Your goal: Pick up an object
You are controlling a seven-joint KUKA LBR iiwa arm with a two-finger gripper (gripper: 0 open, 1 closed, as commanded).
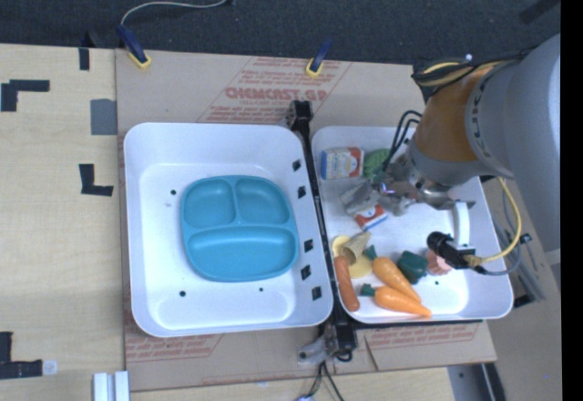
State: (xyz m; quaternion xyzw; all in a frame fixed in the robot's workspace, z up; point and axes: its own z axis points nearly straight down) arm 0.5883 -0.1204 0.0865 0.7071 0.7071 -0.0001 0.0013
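My grey two-finger pincer (364, 200) hangs low in the right shallow white bin (483, 299), its state impossible to tell, beside the small red-and-white carton (339, 162) and above two orange plastic carrots (393, 285), while the blue divided plate (240, 228) lies in the left bin (155, 299).

In your left bin (146, 208) lies a divided plate (240, 228). In the right bin (483, 299), a carton (341, 162) sits at the back and carrots (393, 285) at the front.
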